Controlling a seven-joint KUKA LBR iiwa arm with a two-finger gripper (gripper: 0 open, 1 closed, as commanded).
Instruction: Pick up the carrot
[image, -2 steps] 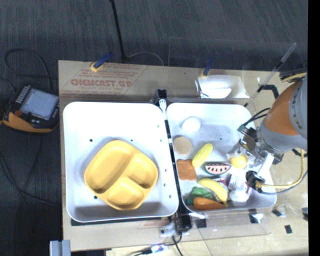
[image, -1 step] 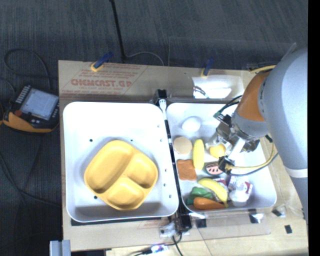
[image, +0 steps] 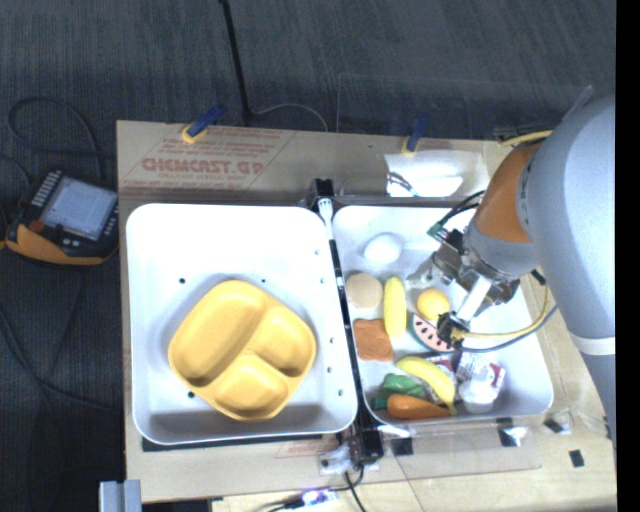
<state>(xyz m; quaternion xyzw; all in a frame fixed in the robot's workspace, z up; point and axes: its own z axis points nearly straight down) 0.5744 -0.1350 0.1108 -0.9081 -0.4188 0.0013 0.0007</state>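
On the bench, the carrot (image: 415, 407) lies at the right bin's (image: 530, 395) near edge beside a banana (image: 425, 375); likely light, rigid, smooth plastic, best gripped mid-body; pincer (image: 450, 325) state cannot be told.

Cardboard sheet (image: 215, 165) on the worktop: red print, reads roughly "CHEMCAST GP", letters blurred.
Handheld pendant screen (image: 75, 208): nothing legible.

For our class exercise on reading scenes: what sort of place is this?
Probably a robotics lab: a grey arm reaches over two white bins of toy food, with a handheld control pendant on the carpet.
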